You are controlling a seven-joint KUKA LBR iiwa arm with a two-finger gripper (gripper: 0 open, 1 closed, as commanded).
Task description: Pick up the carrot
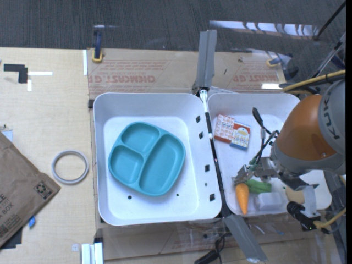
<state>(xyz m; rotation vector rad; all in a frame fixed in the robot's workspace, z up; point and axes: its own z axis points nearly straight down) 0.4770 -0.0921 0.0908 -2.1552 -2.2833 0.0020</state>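
The carrot (242, 198) is orange with a green top (258, 187). It lies upright near the front left corner of the right bin (220, 106). My gripper (246, 175) hangs just above the carrot's thick end, close to the green top. The grey arm with its orange band (304, 132) reaches in from the right and covers the right half of that bin.
A red and white packet (232, 131) and a black utensil (258, 119) lie at the back of the right bin. A pale object (267, 201) sits beside the carrot. The left bin (104, 114) holds a teal divided plate (147, 158). A tape ring (70, 166) lies on the bench.
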